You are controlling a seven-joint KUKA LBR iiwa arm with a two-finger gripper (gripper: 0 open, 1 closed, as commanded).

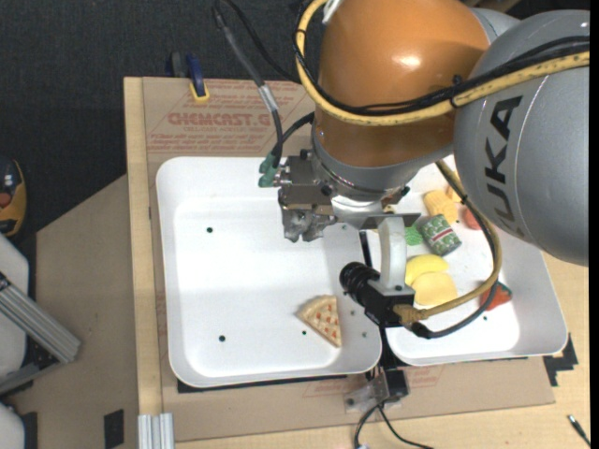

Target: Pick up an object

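Camera view has my gripper (301,224) hanging over the middle of the frame, above the upper part of the left bin (201,279). My own wrist hides the fingertips, so I cannot tell their spread, and nothing visible sits between them. A pizza slice toy (323,319) lies at lower centre near that bin's right wall. Yellow pieces (429,279) and a green block (440,234) rest in the right bin (524,330). I judge the pick not yet made.
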